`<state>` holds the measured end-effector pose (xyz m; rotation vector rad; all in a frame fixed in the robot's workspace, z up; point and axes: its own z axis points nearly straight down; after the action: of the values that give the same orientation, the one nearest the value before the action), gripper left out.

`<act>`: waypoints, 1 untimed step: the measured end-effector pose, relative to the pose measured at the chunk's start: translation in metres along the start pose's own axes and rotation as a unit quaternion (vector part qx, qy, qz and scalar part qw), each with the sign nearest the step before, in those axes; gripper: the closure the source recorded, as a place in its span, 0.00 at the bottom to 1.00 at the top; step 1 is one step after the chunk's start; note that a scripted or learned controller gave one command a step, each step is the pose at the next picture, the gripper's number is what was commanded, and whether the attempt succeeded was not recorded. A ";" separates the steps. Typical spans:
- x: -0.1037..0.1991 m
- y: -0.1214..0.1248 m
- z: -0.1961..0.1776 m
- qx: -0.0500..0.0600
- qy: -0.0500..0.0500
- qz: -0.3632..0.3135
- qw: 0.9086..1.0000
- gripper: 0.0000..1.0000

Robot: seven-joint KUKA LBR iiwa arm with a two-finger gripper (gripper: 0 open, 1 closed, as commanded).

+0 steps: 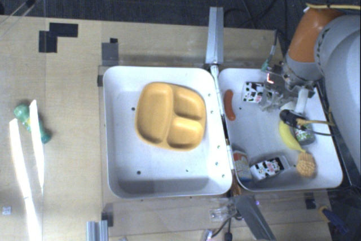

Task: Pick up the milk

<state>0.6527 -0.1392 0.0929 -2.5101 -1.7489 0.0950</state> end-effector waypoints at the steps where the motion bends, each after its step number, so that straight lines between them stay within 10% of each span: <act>1: 0.001 -0.025 0.008 -0.045 0.011 0.122 0.991 1.00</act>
<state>0.6290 -0.1294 0.0873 -2.7687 -1.4614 0.0021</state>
